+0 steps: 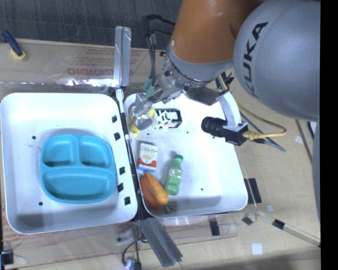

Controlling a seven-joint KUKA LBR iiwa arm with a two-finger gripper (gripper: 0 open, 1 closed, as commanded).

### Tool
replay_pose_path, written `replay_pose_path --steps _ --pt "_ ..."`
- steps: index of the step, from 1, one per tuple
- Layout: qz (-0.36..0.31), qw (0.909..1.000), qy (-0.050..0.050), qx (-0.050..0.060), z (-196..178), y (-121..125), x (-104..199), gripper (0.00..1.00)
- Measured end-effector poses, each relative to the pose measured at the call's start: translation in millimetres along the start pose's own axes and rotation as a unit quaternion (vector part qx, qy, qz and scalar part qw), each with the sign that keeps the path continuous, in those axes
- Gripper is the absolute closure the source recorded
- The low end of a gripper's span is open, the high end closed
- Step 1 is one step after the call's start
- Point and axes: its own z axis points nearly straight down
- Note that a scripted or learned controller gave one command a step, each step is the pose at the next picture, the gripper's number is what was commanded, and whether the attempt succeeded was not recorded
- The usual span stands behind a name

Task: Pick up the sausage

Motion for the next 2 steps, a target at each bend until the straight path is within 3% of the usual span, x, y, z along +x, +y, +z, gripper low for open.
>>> replay_pose_path --steps 1,2 --pt "-0.061 0.9981 0.001 0.002 4 -26 71 1.0" --pt "-0.198 0.9801 0.0 0.0 -21 19 173 1.0"
